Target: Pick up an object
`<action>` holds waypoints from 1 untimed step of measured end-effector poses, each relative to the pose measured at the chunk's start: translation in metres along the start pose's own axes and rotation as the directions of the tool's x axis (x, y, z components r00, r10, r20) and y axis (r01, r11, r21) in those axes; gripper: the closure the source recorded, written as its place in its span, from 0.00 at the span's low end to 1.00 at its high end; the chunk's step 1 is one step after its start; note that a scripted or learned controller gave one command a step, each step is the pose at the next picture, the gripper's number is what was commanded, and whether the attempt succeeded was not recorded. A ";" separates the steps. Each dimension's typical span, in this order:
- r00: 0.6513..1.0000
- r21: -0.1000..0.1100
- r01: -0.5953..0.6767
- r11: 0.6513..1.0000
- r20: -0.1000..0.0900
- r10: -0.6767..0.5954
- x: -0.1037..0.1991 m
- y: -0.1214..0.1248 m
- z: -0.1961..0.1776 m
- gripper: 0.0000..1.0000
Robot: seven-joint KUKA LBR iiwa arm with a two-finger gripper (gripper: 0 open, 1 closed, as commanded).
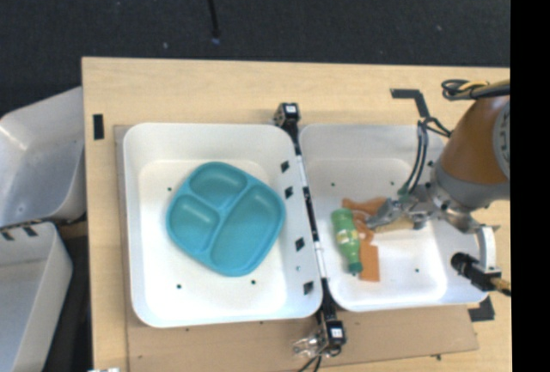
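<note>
Where the pale wooden table point(103, 216) meets the dark floor on the left, two white plastic containers point(34, 190) stand beside it, off the tabletop. On the table, the left bin point(137, 293) holds a teal divided plate point(225, 217) with three compartments, lying flat and turned at an angle near the bin's middle. A row of small black clips runs along the ridge where the two bins meet. In the right bin point(412, 289), just past that ridge, a green bottle point(348, 240) lies on its side, its length running from the far side toward the near side. An orange flat piece point(369, 262) lies touching the bottle's right side near its lower end, and a second orange piece point(368, 207) lies just above the bottle, toward the arm. The end effector point(394, 214) sits low over the right bin, just right of that upper orange piece and near the bottle's top; I cannot tell whether it is open or closed. Behind it, the arm's orange band point(468, 147) and grey wrist fill the bin's right side.
</note>
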State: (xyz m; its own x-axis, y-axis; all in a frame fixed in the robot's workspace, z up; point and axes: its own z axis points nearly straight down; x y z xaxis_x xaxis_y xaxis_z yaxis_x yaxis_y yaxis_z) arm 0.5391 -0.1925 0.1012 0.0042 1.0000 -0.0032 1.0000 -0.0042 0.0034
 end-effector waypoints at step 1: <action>1.000 -0.004 -0.002 1.000 0.000 0.002 -0.001 0.001 -0.012 1.00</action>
State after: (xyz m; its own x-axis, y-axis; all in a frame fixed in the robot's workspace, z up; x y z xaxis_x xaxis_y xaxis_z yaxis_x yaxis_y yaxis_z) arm 0.5400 -0.1930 0.1136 0.0061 1.0000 -0.0035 1.0000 -0.0061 0.0074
